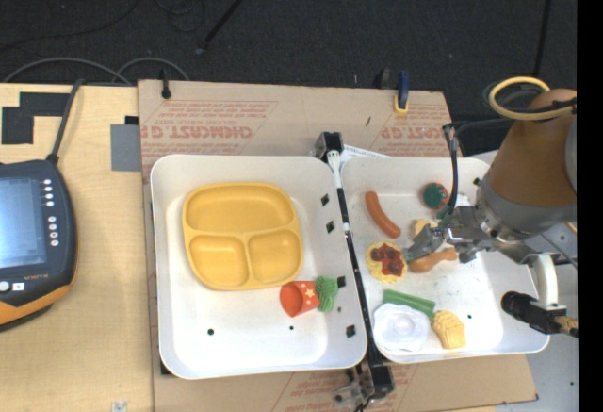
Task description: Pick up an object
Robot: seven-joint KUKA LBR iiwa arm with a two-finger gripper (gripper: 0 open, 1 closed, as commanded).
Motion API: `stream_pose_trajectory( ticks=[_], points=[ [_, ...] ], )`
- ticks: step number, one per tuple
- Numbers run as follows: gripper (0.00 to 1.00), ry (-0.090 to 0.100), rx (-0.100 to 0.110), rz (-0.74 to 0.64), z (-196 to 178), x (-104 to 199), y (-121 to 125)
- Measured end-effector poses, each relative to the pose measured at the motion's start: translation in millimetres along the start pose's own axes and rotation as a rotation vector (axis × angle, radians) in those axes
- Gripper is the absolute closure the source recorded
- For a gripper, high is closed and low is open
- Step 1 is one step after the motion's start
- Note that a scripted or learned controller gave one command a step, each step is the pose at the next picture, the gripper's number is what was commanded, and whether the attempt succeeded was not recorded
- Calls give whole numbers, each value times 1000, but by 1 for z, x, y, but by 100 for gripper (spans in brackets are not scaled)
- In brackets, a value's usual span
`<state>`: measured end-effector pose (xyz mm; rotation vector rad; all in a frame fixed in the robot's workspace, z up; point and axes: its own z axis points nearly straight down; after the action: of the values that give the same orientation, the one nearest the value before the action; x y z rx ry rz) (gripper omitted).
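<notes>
A single fixed camera looks down at a slant from above the bench, far enough back to take in both white bins (pixel 165 240) side by side across the frame's lower half, with dark floor along the top.

The arm (pixel 532 165) is cut off by the right edge. Its wrist hides part of the right bin (pixel 490 344). The handheld screen (pixel 28 231) is cropped at the left.

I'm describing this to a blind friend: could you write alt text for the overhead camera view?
A grey and orange robot arm reaches from the right, its gripper low over toy food in the right white bin: a sausage, pizza slice and fries. The left white bin holds a yellow divided plate and a toy strawberry.
</notes>
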<state>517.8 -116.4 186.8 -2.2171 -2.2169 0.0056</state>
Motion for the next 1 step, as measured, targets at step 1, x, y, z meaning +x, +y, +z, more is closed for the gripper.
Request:
stream_pose_trajectory(
  ticks=[1],
  points=[
    [0,0,1,-1,105,5,14]
  ],
)
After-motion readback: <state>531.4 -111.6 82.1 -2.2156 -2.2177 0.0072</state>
